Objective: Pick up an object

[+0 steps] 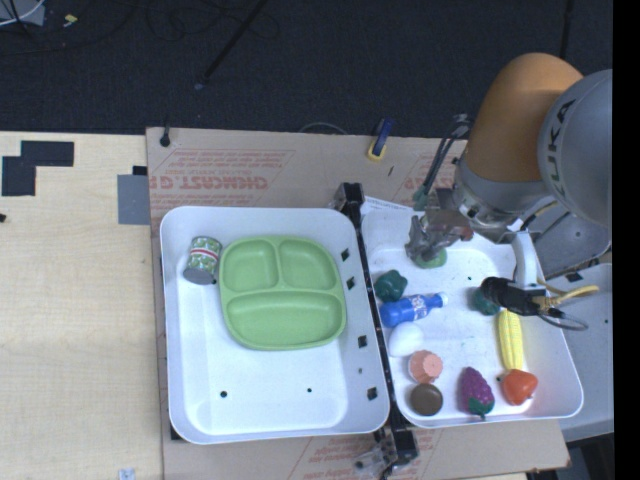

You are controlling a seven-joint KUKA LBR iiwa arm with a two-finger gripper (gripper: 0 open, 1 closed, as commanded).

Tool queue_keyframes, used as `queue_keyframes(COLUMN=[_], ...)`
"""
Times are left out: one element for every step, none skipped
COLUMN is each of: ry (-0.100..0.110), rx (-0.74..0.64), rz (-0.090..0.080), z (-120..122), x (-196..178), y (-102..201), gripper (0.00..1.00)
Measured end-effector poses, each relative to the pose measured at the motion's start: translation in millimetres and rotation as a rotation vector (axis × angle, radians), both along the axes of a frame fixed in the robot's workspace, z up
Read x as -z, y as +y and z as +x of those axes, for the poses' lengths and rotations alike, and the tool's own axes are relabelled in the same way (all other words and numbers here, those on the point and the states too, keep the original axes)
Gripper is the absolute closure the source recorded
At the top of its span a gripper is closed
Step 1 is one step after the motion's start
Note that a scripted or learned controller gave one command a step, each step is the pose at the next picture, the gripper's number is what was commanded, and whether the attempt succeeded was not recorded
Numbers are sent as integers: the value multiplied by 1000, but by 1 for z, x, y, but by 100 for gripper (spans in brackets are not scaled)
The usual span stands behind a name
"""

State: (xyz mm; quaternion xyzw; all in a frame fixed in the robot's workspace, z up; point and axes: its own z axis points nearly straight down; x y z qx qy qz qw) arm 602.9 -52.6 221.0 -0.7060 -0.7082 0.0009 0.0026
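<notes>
Camera view showed the gripper [432, 243] low at the right bin's [570, 393] far edge, directly over a small green object [432, 258]. Whether it grasped anything, I could not tell.

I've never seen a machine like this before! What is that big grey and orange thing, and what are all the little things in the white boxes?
That is a robot arm, photographed by one camera looking down from above the bench. It reaches in from the right, and its job is to pick something up. At its tip is a claw, lowered over the back of the right bin, right above a small green thing I can't make out. The bin also holds toy food: a blue bottle, a yellow corn cob, a purple eggplant and more. The left bin holds a green divided plate and a little can.
</notes>
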Motion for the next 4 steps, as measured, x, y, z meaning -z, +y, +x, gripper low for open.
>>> queue_keyframes(ry=[0, 0, -1, 0], rx=[0, 2, 3, 4], rz=[0, -2, -2, -1], z=[-31, -36, -50, -52], x=[-10, 1, -9, -9], y=[52, 69, 62, 64], gripper=[100, 100, 100, 100])
